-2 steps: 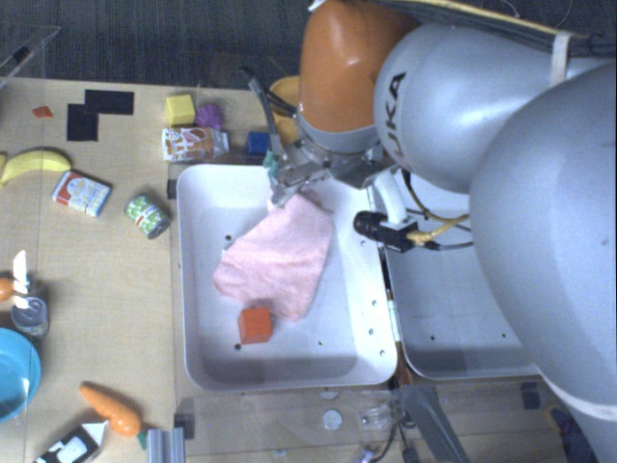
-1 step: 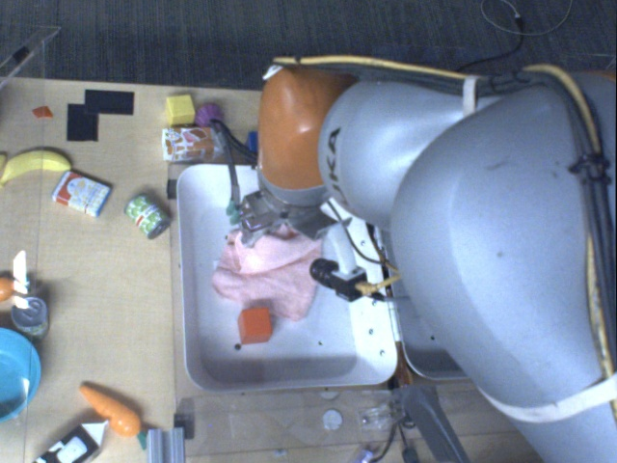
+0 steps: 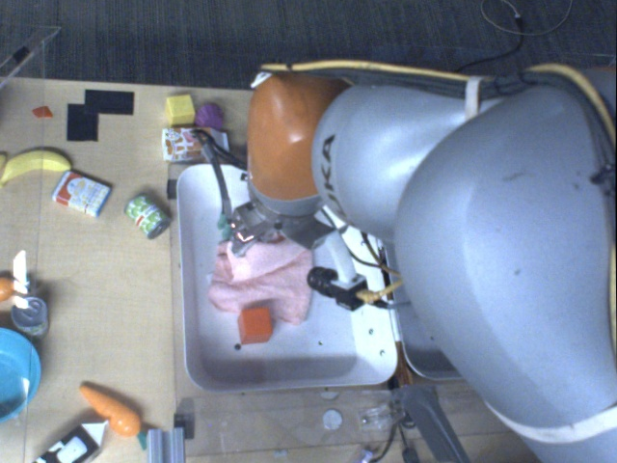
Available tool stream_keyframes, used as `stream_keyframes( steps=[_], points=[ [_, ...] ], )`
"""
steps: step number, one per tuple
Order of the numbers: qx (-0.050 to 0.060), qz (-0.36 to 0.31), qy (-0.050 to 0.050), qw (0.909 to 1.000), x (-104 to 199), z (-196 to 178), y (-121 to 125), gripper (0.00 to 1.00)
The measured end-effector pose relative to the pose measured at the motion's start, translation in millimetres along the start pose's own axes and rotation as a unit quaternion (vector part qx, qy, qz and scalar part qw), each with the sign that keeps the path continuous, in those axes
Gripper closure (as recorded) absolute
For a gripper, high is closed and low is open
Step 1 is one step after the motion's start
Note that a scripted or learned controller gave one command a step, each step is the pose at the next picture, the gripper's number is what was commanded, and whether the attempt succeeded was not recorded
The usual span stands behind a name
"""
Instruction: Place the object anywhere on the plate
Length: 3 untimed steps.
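Observation:
A shallow white bin [image 3: 198,355] holds a pale pink, rumpled-looking flat thing [image 3: 275,278] that may be the plate. An orange-red block [image 3: 255,325] rests at its near edge, partly on the pink surface. My gripper [image 3: 243,231] hangs over the far edge of the pink thing, well apart from the block. The orange wrist band [image 3: 284,138] and the grey arm cover the bin's right part and hide the gripper from above.
On the bench left of the bin lie a banana [image 3: 34,165], a juice box [image 3: 81,193], a green can [image 3: 147,215], a carrot [image 3: 111,408] and a blue bowl [image 3: 14,374]. A yellow block [image 3: 179,109] and a small box [image 3: 183,145] sit behind the bin.

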<state>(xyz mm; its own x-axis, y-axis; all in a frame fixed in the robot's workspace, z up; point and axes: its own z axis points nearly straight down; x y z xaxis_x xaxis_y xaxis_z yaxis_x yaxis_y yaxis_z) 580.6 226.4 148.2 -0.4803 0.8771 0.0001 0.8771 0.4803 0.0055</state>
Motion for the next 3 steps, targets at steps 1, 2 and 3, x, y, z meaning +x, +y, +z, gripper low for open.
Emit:
stream_keyframes(
  steps=[1, 2, 3],
  points=[
    [-0.001, -0.038, 0.0, 0.9993, -11, 52, 23, 1.0],
    [-0.01, -0.086, -0.002, 0.9963, 15, 53, -43, 1.0],
    [-0.009, 0.024, -0.001, 0.9997, -18, 54, -32, 1.0]
  ],
)
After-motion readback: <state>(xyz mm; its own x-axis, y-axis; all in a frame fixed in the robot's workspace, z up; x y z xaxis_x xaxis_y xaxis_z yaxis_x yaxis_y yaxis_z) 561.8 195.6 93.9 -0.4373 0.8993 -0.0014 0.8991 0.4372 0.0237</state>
